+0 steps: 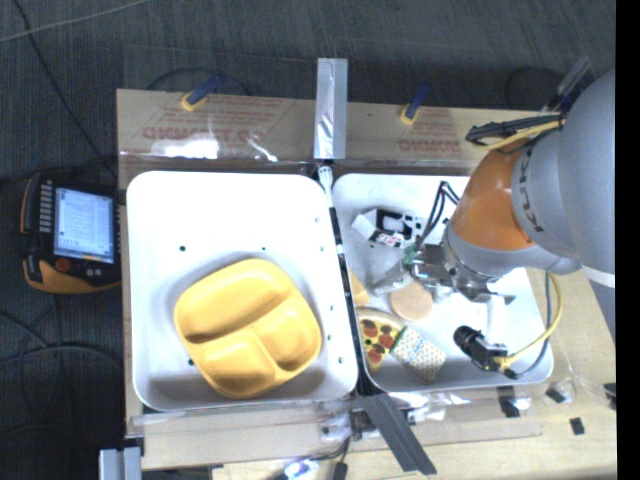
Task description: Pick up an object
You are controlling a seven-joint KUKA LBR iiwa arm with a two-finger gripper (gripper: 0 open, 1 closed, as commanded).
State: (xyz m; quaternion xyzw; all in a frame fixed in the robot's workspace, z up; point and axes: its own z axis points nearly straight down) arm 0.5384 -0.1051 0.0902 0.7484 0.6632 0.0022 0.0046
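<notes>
- Two shallow white bins sit side by side on the desk (250,118). The left bin (160,208) holds a yellow three-compartment plastic plate (248,326), and the right bin (400,190) holds several small things.
- The grey arm with its orange band reaches in from the right of the view. Its tool (425,271) is low over the middle of the right bin. Whether the tool is open or closed I cannot tell, because the wrist covers it from above, and nothing can be seen held in it.
- The likeliest thing to pick is the pale tan round disc (410,303). It lies on the floor of the right bin just beside the tool, toward the bottom left of the view. Whether the two touch I cannot tell.
- The disc is round, so it has no long axis to line up with. By my reading, the coming move needs only a small shift toward the disc before the tool closes.
- Other things in the same bin:
  - A small black-and-white packet (390,226) is near the tool on the far side from the disc.
  - A flat piece printed like pizza (375,338) lies just below the disc.
  - A white patterned block (420,353) is next to that piece and close to the disc.
- The printed piece and the block crowd the disc's lower side, so a wide closing motion could catch one of them too. The disc's upper side, toward the tool, looks free.
- The yellow plate is in the other bin, well apart, and out of the way.
</notes>
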